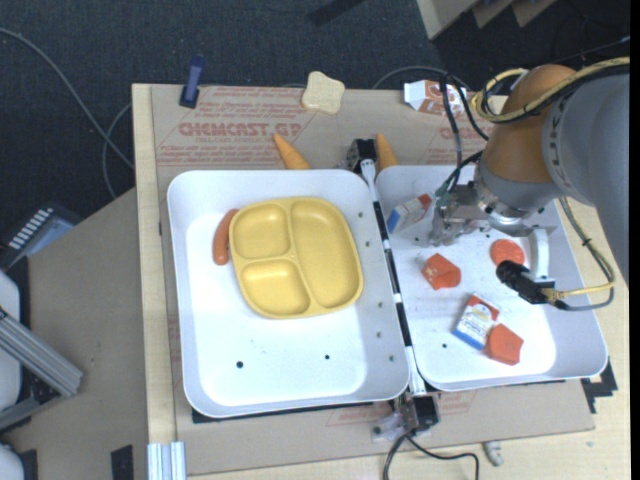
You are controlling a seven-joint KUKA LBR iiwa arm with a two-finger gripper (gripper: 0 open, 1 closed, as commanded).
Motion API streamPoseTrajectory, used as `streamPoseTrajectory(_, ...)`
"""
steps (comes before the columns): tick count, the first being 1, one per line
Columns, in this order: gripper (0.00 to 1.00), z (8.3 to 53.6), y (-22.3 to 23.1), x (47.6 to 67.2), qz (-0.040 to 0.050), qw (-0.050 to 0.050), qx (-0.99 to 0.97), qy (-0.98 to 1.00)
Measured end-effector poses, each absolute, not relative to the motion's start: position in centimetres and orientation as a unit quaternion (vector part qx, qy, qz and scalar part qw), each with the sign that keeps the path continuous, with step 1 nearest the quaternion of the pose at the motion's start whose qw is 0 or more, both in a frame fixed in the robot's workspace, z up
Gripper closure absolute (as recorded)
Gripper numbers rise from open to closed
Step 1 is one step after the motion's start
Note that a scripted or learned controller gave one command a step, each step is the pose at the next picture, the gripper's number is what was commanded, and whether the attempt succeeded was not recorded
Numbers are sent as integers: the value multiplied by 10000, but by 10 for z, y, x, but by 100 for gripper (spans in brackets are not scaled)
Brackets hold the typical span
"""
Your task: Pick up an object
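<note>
Objects for picking lie in the right bin (pixel 590 353): an orange-red block (pixel 441 271) near its middle, a small round red piece (pixel 506 252) to the right of it, a red, white and blue packet (pixel 475 322) lower down with another orange-red piece (pixel 505 344) touching its lower right corner, and a small blue and white item (pixel 404 215) at the upper left of the bin. None of them is lifted; all rest on the bin floor, so the pick seems not yet made. The gripper (pixel 452 220) hangs low over the upper part of this bin, above and slightly right of the orange-red block, and I cannot tell whether it is open or closed.

The left bin (pixel 200 348) holds a yellow divided tray (pixel 296 256) with three bare compartments, and a red sausage-shaped toy (pixel 221 237) lying against the tray's left edge. On the tabletop (pixel 160 168) above the bins sit a pale bread-like piece (pixel 322 91) and an orange carrot-like piece (pixel 290 152).
</note>
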State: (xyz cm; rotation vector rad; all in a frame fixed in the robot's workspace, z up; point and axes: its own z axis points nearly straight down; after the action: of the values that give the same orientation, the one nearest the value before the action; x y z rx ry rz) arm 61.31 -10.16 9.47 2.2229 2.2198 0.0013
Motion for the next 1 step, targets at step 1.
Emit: streamPoseTrajectory(1, 0, 94, -102, 613, 3, -2, 7076, 7066)
